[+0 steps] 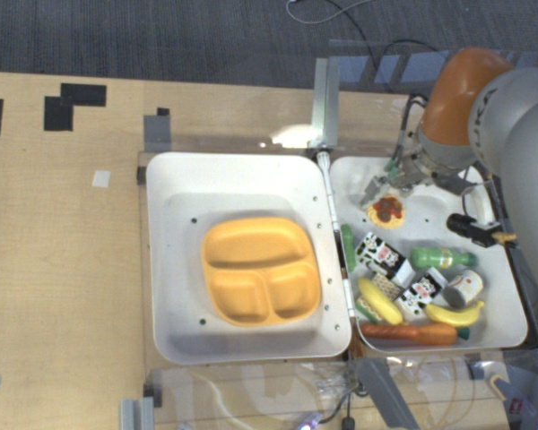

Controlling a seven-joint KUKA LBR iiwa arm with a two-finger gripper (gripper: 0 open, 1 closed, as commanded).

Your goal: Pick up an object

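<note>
Pizza [387, 210], a small toy slice, lies in the right bin [516, 322] toward its far side, just below the gripper [385, 184]. Leftward, a yellow tray [260, 270] sits in the left bin [161, 240]. Whether the jaws are open I cannot tell. Bananas [379, 301] and a carrot [409, 333] crowd the near edge.

We cannot tell whether the fingers of the hand [383, 186] are open or closed. The grey arm with the orange band [493, 106] is cut off by the right edge. The heaped small toys partly hide one another.
</note>
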